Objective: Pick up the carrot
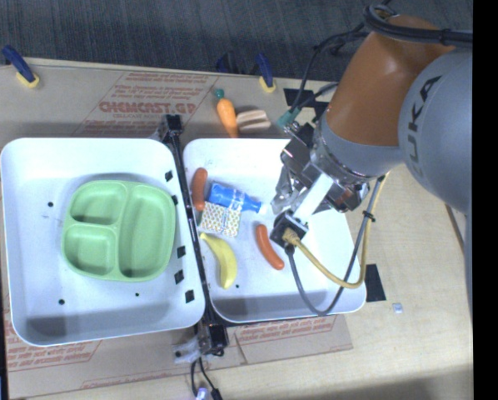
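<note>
The tapered orange carrot lies on the counter past the far edge of the right bin. Inside it is a curved banana. I cannot tell how open the hand is.

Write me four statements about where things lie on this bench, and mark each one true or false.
1. The green three-compartment plastic plate lies in the left white bin. True.
2. The yellow banana lies on the green plate. False: it lies in the right white bin, near the wall it shares with the left bin.
3. The orange carrot with a green top lies outside both bins, on the printed cardboard sheet past the right bin's far rim. True.
4. The claw hangs over the carrot. False: it is over the right bin's interior, apart from the carrot.
</note>
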`<move>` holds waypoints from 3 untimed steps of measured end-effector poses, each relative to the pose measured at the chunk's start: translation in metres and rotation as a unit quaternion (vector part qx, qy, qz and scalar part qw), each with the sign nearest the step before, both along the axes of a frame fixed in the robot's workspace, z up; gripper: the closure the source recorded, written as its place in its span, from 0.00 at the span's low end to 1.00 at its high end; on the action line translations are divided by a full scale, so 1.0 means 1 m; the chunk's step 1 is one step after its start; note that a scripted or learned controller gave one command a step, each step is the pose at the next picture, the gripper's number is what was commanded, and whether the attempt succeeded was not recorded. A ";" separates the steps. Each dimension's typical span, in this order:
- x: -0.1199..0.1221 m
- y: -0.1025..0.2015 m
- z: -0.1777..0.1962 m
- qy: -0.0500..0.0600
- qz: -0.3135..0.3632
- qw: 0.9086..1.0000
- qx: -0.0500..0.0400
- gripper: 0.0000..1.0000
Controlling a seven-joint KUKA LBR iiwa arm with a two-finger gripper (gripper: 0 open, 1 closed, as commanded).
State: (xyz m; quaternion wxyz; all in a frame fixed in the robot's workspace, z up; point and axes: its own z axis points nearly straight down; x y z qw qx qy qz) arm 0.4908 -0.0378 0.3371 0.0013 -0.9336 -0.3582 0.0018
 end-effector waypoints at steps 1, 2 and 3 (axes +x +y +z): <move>-0.015 0.044 -0.015 0.001 -0.102 0.995 0.000 1.00; -0.015 0.048 0.014 0.000 -0.039 0.999 0.000 1.00; 0.020 0.002 0.036 -0.001 -0.108 0.994 -0.001 1.00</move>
